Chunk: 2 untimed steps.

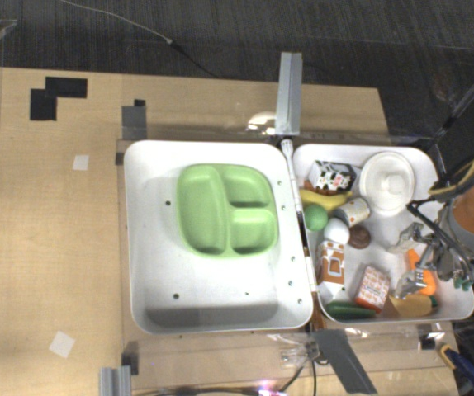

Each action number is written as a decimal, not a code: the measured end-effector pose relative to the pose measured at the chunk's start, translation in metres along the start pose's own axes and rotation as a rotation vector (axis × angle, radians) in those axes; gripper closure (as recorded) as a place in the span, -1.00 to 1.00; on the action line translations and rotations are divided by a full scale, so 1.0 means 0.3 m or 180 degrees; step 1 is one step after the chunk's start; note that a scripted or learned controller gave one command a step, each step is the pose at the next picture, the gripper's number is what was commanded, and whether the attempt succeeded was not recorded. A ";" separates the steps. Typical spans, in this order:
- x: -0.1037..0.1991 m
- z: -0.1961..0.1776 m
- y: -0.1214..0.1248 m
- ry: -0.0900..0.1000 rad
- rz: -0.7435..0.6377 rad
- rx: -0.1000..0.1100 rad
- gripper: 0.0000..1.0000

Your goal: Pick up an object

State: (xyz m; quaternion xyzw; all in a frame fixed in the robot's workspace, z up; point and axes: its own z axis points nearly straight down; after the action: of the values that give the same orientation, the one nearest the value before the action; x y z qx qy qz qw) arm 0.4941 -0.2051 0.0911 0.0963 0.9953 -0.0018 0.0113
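A green divided tray (225,210) lies alone in the left bin (150,304), while the right bin (460,308) at the frame's right holds a crowd of small things: a white bowl (388,181) at its upper end, a banana (324,197), a green ball (315,218), a dark green cucumber (353,310) along the lower rim and a reddish box (372,287) just above it. The gripper (423,262) hangs over the lower right part of that bin, near an orange piece (419,280), and whether its fingers are open or closed cannot be told from this view. Nothing is visibly held.
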 end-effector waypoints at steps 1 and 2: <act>0.000 0.000 0.000 0.0000 -0.0014 0.0002 -1.00; 0.001 0.000 0.002 0.0005 0.0107 -0.0006 -1.00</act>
State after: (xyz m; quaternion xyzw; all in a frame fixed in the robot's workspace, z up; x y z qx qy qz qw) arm 0.4939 -0.2044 0.0910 0.1129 0.9935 -0.0006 0.0107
